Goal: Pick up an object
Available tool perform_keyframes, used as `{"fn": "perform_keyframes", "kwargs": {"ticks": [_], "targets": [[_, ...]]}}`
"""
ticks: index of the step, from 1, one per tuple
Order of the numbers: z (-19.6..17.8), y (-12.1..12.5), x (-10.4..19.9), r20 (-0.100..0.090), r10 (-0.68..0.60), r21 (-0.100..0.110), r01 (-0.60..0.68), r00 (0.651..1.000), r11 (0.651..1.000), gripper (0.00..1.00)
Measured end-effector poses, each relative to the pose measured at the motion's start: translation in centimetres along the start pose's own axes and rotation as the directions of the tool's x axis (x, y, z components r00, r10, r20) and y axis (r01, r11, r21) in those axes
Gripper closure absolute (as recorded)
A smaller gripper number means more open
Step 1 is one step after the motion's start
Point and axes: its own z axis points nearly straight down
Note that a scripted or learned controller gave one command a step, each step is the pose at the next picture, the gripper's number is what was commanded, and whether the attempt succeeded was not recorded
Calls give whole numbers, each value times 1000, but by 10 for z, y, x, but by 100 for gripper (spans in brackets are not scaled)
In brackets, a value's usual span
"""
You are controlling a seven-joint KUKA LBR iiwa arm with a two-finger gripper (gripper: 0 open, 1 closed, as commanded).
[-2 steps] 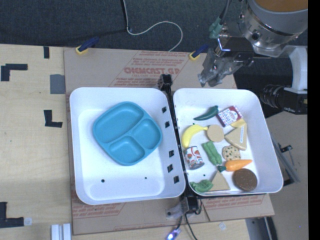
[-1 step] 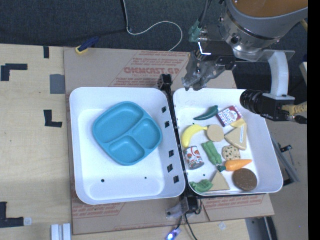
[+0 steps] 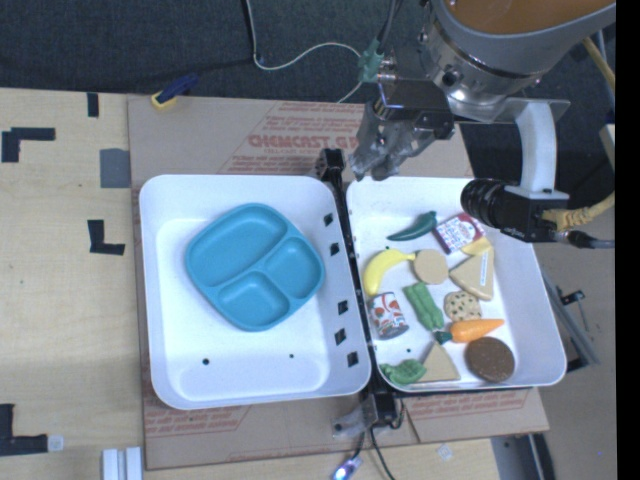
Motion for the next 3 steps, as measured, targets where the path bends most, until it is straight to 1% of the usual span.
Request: {"fn": "perform_keyframes", "kwargs": {"ticks": [1, 2, 3], "targets": [[0, 0, 25, 0, -1, 0, 1, 1000, 1000, 100], [153, 0, -28, 6, 6, 18, -6, 1000, 1000, 100], [134, 2, -24, 0, -1, 2, 1, 1000, 1000, 100]]}}
